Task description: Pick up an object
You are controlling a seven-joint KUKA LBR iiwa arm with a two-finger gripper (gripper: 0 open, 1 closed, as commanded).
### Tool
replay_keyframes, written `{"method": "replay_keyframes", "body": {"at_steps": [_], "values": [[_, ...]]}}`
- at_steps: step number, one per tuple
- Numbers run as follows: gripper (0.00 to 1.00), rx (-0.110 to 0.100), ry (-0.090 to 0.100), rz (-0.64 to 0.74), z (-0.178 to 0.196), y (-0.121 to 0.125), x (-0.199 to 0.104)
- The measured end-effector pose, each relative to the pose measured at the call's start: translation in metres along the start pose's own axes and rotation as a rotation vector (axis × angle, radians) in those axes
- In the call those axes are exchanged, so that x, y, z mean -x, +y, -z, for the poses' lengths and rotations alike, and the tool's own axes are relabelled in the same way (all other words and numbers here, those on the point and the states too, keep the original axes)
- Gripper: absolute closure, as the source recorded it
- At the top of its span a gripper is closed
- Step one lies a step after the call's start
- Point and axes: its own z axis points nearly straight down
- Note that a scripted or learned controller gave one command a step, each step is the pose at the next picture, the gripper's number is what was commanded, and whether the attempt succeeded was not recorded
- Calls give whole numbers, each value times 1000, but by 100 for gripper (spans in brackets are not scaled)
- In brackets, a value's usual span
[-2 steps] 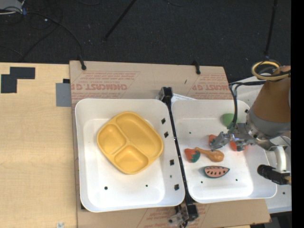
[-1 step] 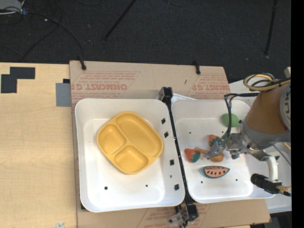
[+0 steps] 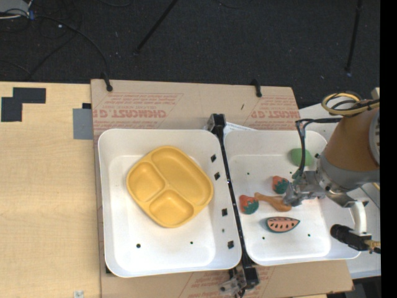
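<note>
A flat brown cardboard sheet (image 3: 186, 104) printed with red lettering lies across the pale wooden bench (image 3: 43, 191) and carries both bins. The left shallow white plastic bin (image 3: 118, 241) holds 1 thing – a yellow plastic plate with 3 compartments (image 3: 169, 185), sitting slightly turned near the bin's middle. A black divider strip (image 3: 226, 185) runs between this bin and the right shallow white plastic bin (image 3: 291, 247), which touches it along that edge.

The grey arm with its orange band (image 3: 349, 143) comes in from the right and reaches down over the right bin's far right half. Its 2-finger gripper (image 3: 294, 192) is low inside the bin, just beside the toys; the view is too small and dark there to show how the jaws stand, so I cannot tell whether they are released, clenched or grasping anything.

The toys gather in the right bin's middle. A round green object (image 3: 300, 157) lies near the far right corner, partly hidden behind the arm. A watermelon-slice toy with red flesh and dark rind (image 3: 283, 224) rests nearer the front wall, apart from the gripper. An orange spoon-shaped toy (image 3: 272, 200) lies just beside the gripper, and a small red and teal toy (image 3: 249, 205) sits at its left end – touching or nearly so. Another small orange and teal piece (image 3: 279, 183) lies just left of the gripper
</note>
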Motion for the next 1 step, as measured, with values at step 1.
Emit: {"method": "replay_keyframes", "body": {"at_steps": [1], "values": [[100,8,-2,5,50,6,-9]]}}
